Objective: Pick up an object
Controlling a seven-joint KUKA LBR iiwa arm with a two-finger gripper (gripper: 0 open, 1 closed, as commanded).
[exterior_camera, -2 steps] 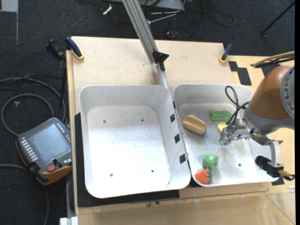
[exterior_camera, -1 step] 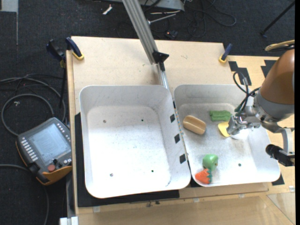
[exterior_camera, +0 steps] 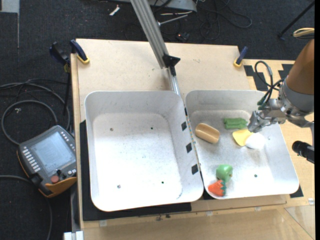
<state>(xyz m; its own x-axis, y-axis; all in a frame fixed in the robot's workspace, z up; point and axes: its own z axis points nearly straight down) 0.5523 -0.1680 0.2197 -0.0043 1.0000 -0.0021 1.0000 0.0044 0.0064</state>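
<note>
Gripper (exterior_camera: 254, 125) positioned low over the right bin (exterior_camera: 280, 181), near its far right side, just above a cluster of three items. Finger state not determinable from this angle; tips merge with the objects beneath, and nothing visibly held between them.

Directly below and beside the tips: a white object (exterior_camera: 255, 142), a yellow piece (exterior_camera: 241, 137) touching it on the left, and a green block (exterior_camera: 234, 123) just beyond the yellow piece. Well apart toward the bin's centre, a tan bread-like roll (exterior_camera: 207, 133). Near the front rim, a green pepper-shaped toy (exterior_camera: 224, 172) touching a red-orange item (exterior_camera: 216, 187). Left bin (exterior_camera: 100, 104) noted alongside, sharing a raised edge with the right.

Judged stage: descent or approach onto the clustered items, grasp not confirmed.

Risks identified:
- Crowding of white, yellow and green items likely to let a finger land on top of one rather than beside it, pushing instead of gripping
- Rounded white object prone to squirting out sideways under closing pressure
- Thin yellow piece lying flat, hard to get under; possible scrape on the bin floor
- Double pick or a neighbour dragged along, then dropped on lift
</note>
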